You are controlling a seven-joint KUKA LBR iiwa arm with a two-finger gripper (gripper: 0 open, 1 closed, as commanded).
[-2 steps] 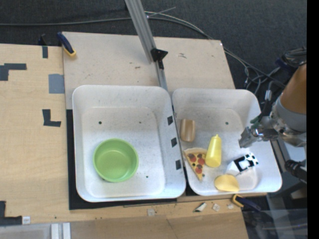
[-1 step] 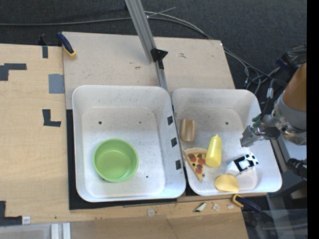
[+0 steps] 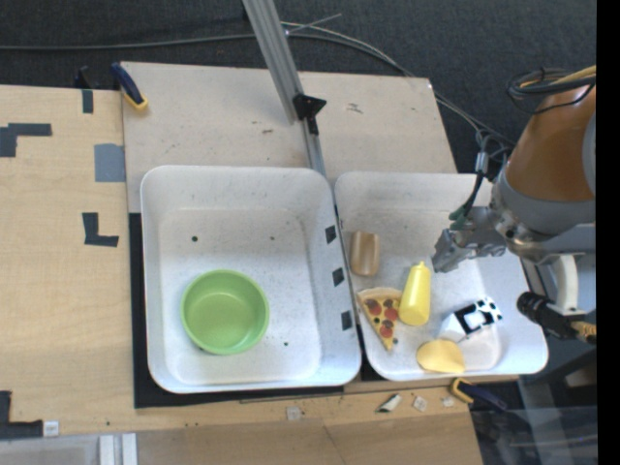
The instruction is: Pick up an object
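The right bin [image 3: 407, 190] holds a brown cylinder [image 3: 364, 252], an upright-looking yellow bottle [image 3: 417, 294], a pizza slice [image 3: 381, 317], a yellow rounded piece [image 3: 441, 356] and a small black-and-white object [image 3: 476, 318]. My gripper [image 3: 449, 256] hangs over the right half of this bin, just right of and slightly above the yellow bottle's top, apart from it. I see nothing held in it. The grey arm with its orange band [image 3: 552, 153] rises behind it at the right.
The left bin [image 3: 165, 201] holds a green bowl [image 3: 226, 310] at its front left. A slanted metal bar [image 3: 276, 51] crosses the back of the bench and ends at the divide between the bins. Cables trail at the back right.
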